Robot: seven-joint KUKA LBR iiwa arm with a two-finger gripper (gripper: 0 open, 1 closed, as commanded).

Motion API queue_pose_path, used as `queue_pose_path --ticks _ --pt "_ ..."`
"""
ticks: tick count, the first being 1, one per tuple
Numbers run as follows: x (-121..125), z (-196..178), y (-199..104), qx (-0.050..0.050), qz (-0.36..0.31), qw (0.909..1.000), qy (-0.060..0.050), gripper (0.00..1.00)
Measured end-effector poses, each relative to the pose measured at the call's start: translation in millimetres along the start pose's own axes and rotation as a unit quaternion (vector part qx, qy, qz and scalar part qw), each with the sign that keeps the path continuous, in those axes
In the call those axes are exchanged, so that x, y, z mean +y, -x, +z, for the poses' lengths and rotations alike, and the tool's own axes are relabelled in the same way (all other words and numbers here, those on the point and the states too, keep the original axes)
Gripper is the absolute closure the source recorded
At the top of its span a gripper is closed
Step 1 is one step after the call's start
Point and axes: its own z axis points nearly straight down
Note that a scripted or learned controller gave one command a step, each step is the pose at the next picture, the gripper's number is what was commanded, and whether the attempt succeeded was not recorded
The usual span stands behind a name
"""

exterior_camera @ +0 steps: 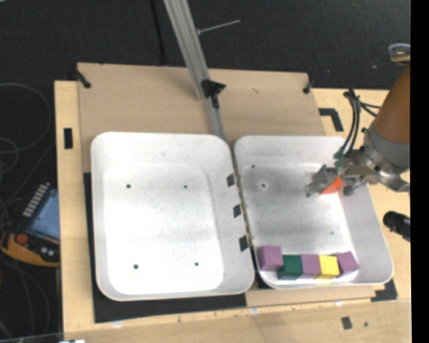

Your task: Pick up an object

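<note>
My gripper [332,184] hangs over the upper right part of the right bin [293,213], reaching in from the right. A small orange block [334,186] shows between its grey fingers [316,184], and the gripper is shut on it. Along the bin's front wall lies a row of blocks: a purple block [271,256], a green block [292,266], a second purple block [311,264], a yellow block [329,265] and a third purple block [347,261].
The left bin [164,213] sits beside the right one, joined by small clips. A slanted metal pole [193,56] rises from behind the bins. Cables and a handheld pendant [36,224] lie off the bench at left.
</note>
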Motion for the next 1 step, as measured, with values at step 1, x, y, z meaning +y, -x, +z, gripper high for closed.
queue_pose_path --ticks 1 --pt "79.1 88.0 44.9 -0.001 -0.001 1.0000 -0.002 0.00"
